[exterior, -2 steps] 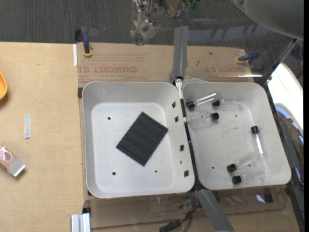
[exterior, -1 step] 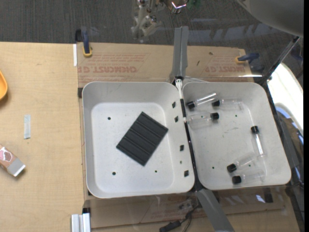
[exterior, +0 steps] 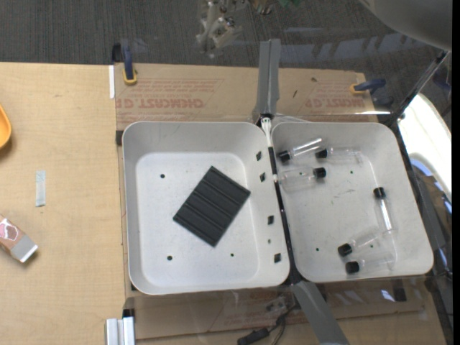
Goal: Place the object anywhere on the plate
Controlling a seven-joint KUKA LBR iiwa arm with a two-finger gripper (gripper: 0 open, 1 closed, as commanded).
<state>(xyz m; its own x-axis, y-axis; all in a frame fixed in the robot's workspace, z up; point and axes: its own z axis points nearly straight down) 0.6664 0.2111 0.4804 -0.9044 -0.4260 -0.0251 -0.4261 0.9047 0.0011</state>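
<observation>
Looking down from above, I see the dark ribbed plate (exterior: pixel 212 206) lying flat in the left bin (exterior: pixel 144 264), its long axis slanting from lower left to upper right. Clear tubes with black caps (exterior: pixel 383 208) lie scattered in the right bin (exterior: pixel 410 157); that one points along the bin's right wall, cap at the far end. The grey arm (exterior: pixel 406 6) hangs at top right; how the jaws stand I cannot tell.
</observation>
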